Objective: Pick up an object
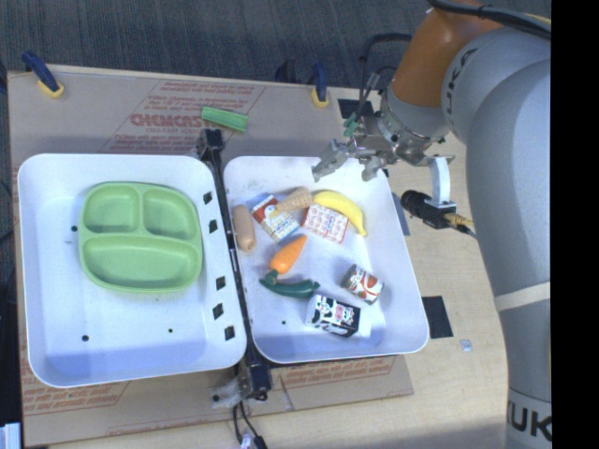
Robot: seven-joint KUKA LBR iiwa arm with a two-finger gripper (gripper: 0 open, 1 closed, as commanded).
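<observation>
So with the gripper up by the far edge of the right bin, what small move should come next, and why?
Probably a short drop toward the banana. The gripper sits above the right bin's far rim with nothing between its fingers, and the banana is the nearest object, just below it in the view. The carrot and can lie farther into the bin.

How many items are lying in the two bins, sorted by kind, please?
Toy foods: 4 — banana, carrot, green pepper, hot dog
Cartons and packets: 3 —
Cans: 1 —
Divided plates: 1 — green plate
Total: 9
</observation>
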